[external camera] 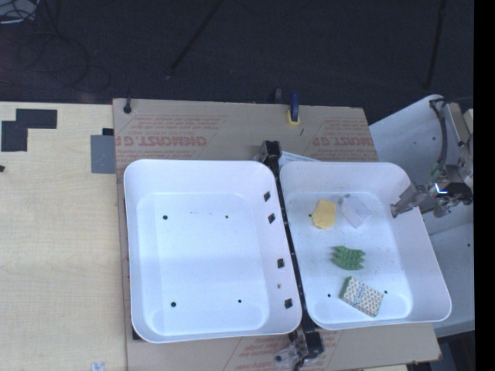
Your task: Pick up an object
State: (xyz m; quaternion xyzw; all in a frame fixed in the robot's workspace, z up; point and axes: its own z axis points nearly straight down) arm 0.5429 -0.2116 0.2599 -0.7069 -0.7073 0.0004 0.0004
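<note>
While the arm [456, 157] sits at the right edge of the camera view, its visible part is a grey, cabled wrist assembly standing above the grey surface beside the right bin [418, 284], outside that bin's right rim. From the wrist a slim grey piece slants down and leftward, and the gripper [404, 205] ends just over the upper part of the right rim, clear of everything lying in the bin. State of the jaws: cannot tell, since the tip is small and blurred against the white wall. Nothing is visible between them. Contents of the right bin, four items, all lying on its floor: a yellow sponge-like block [325, 214] in the upper middle; a clear plastic piece [356, 210] just beside it on the right, nearest the gripper but apart from it; a green leafy toy [348, 258] below those two, near the bin's centre; a flat speckled packet with a green edge [363, 296] tilted toward the lower right corner. The items are separated from one another except the yellow block and the clear piece, which look nearly touching. The left bin [139, 246] lies alongside, sharing the central black clips [280, 263]. Both bins rest on a cardboard sheet [232, 130] on the pale wooden desk [54, 246].
</note>
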